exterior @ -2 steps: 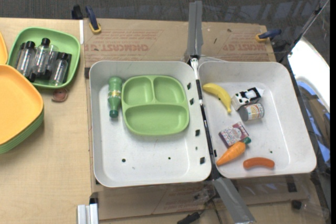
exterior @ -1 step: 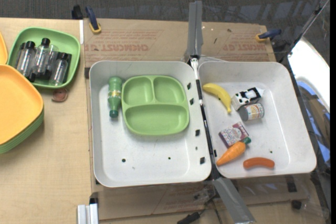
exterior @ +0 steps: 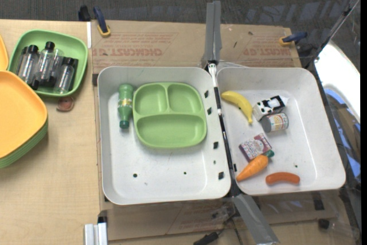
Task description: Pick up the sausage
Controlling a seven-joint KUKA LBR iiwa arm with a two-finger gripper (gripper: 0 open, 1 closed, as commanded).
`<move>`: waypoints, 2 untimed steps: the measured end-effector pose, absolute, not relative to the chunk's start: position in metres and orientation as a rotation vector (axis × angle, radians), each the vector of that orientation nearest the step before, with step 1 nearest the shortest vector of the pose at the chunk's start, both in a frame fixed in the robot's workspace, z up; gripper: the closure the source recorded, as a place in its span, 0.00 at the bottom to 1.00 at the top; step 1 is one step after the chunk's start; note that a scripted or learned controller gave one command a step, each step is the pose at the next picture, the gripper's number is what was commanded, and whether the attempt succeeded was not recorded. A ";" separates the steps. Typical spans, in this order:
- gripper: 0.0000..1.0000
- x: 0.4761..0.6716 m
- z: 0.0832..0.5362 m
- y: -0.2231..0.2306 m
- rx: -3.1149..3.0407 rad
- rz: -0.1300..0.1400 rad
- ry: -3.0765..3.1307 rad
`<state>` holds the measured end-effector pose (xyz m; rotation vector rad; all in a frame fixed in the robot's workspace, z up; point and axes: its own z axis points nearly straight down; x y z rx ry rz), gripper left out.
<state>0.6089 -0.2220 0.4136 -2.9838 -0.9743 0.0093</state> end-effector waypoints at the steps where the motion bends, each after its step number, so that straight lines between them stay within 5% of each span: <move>1: 1.00 0.602 0.429 -0.222 -3.090 0.006 -0.565; 2: 1.00 0.607 0.439 -0.222 -3.125 0.008 -0.321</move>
